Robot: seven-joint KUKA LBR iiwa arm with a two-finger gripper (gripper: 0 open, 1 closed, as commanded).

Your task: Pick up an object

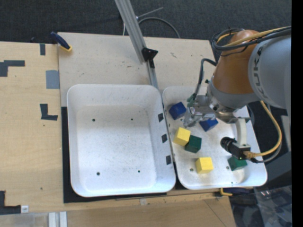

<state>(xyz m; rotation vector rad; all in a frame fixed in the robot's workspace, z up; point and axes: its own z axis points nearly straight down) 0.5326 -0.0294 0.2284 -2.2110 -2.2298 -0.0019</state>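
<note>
A KUKA arm (246,70) reaches down into the right bin (258,174), its gripper (196,113) lowered near the bin's far left corner between two blue cubes; whether the gripper is open or closed cannot be told from this angle, and nothing is visibly held. One blue cube (177,110) lies just beside the gripper toward the bin's left wall, the other blue cube (208,124) partly tucked under the wrist, so either looks a likely target. Nearer the middle, a yellow cube (182,136) touches a dark green cube (193,144), a tight pairing that would likely crowd a grasp. A second yellow cube (204,164) sits toward the near edge, and a green block (236,163) rests at the right under the arm's cabling. The left bin (75,98) stands alongside on the counter (94,56), and a slanted metal rail (130,20) crosses the far edge
</note>
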